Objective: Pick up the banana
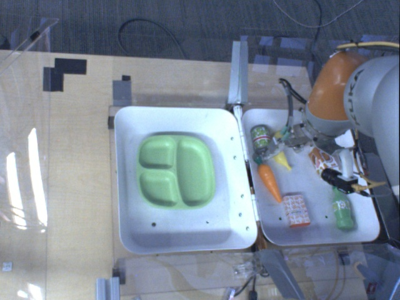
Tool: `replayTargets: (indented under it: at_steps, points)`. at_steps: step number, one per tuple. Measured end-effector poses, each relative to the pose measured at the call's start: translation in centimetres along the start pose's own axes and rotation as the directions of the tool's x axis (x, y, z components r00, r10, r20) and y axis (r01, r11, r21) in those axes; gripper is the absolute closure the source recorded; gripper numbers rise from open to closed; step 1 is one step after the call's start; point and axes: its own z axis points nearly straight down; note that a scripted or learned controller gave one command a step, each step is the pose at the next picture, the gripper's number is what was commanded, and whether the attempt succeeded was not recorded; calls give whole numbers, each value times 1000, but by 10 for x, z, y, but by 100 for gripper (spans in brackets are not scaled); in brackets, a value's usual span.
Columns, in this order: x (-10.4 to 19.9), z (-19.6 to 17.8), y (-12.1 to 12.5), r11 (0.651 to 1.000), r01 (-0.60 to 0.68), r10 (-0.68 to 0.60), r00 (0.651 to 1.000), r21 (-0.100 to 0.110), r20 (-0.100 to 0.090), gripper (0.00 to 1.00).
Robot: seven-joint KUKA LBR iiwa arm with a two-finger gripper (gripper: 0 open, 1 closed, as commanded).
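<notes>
Starting nearest the camera, a pale wooden tabletop (62,186) is seen carrying two shallow white plastic bins side by side. At the near end of the right-hand white bin (325,233) a small red-and-white patterned box (296,210) and a green plastic bottle (342,212) are laid, well apart from each other. Just beyond the box, a tapered orange toy carrot (270,182) is set at a slant. A green divided plastic plate with three compartments (177,170) is held in the middle of the left-hand white bin (128,230). Farther in, the small yellow banana (282,160) is found in the right bin, just beside the carrot's top and a green-labelled tin can (261,137). The metal pincer (291,137) is positioned directly above the banana's far end; how far it is open cannot be told. A crumpled brown-and-white packet (325,160) is seen beside the grey arm (375,105).
</notes>
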Motion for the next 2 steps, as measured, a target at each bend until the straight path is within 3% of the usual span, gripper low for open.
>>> replayTargets:
  at_steps: [1,2]
  points:
    - [1,-10,2,1000,2,-2,1000,-4,-3,100]
    - [59,-97,47,987,-158,158,987,3,-2,100]
